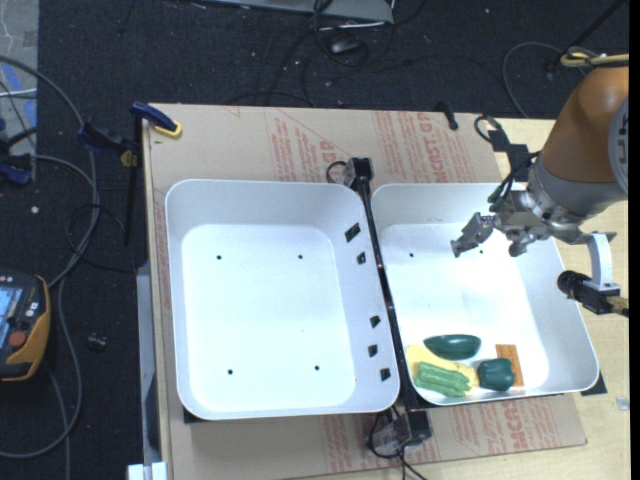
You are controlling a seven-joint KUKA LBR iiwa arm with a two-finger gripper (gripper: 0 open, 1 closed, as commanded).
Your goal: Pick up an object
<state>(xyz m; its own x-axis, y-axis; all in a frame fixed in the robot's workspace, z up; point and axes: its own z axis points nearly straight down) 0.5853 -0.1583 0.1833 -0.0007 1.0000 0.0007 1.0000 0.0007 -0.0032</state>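
Camera view: glossy dark-green oval object (452,346)

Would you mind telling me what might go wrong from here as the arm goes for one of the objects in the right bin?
1. The dark green object, light green object and teal object lie bunched together, so the hand may nudge neighbours or grab two.
2. They sit against the right bin's near wall, so the hand may strike it.
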